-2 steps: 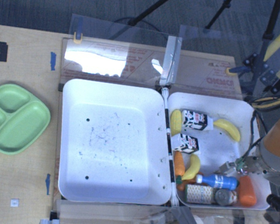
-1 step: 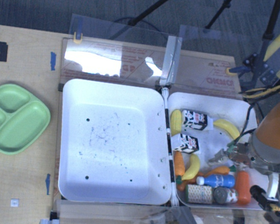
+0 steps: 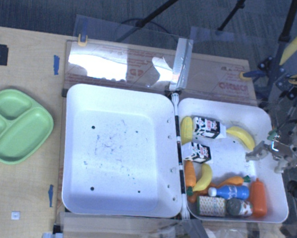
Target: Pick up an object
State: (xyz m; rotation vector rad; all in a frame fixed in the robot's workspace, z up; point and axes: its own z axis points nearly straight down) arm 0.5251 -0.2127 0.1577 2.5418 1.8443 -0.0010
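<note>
The right bin (image 3: 260, 117) holds several items. A yellow banana (image 3: 242, 136) lies at its far side, with two black-and-white cartons (image 3: 207, 128) (image 3: 199, 152) to the left. Along the near wall lie a blue bottle (image 3: 230, 192), an orange bottle (image 3: 258, 197), a speckled can (image 3: 212, 206) and a dark can (image 3: 238, 207). My gripper (image 3: 267, 157) hangs over the right part of this bin, just right of the banana and above the orange bottle. It is open, with nothing between its fingers.
The left bin (image 3: 81, 103) has only faint marks on its floor. A green divided plate (image 3: 12, 125) sits on the bench at far left. A second banana (image 3: 204, 176) and orange carrots (image 3: 190, 174) lie near the divider. Tripod legs stand behind.
</note>
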